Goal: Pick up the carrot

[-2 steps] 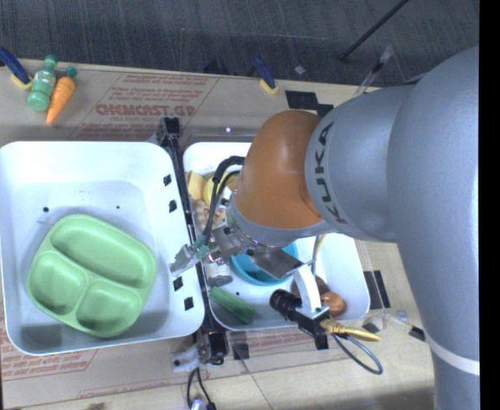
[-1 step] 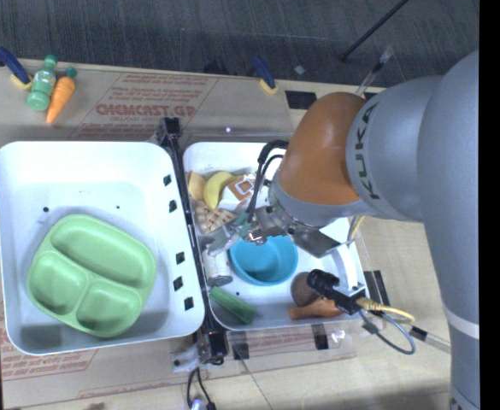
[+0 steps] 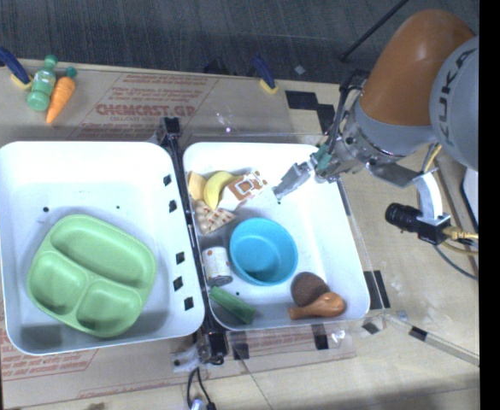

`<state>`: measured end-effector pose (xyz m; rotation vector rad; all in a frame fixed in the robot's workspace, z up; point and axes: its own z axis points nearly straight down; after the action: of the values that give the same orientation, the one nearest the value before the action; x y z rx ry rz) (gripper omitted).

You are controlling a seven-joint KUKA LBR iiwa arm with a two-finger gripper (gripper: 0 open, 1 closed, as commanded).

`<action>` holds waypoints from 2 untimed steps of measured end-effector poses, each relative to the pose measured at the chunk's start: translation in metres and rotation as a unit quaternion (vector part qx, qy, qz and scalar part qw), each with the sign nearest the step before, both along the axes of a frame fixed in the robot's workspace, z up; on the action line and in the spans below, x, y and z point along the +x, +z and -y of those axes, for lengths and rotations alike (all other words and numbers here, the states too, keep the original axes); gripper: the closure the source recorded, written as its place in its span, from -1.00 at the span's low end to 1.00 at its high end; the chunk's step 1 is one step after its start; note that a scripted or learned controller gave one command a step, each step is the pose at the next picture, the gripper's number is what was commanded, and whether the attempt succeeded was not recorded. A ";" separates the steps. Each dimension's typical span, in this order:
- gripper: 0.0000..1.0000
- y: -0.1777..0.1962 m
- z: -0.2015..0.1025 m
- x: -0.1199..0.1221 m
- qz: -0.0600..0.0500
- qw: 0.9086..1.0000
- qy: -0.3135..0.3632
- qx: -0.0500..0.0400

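Status: carrot (image 3: 60,99) not picked yet. I see it lying on the bench (image 3: 130,101) at the far left corner, outside both bins, touching a small green bottle-like toy (image 3: 41,88).

Gripper (image 3: 285,184) is over the right bin (image 3: 352,254), near its far edge, just beside the banana (image 3: 215,186) and a small carton (image 3: 248,184). Fingers look slightly parted with nothing between them, though they're small in view.

Also in that bin: blue bowl (image 3: 263,250), drumstick (image 3: 314,295). Left bin (image 3: 10,195) has the green divided plate (image 3: 91,273).

My read: nothing done. The arm is well apart from the target, with the whole reach across the left bin, the grasp and the lift left.
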<state>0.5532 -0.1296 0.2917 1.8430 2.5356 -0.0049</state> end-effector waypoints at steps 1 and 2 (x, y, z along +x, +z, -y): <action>-1.00 -0.058 -0.043 -0.038 -0.007 1.000 0.020 0.004; -1.00 -0.101 -0.117 -0.038 -0.006 0.998 -0.067 0.004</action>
<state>0.5149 -0.0123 0.1902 2.0174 2.4182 -0.0073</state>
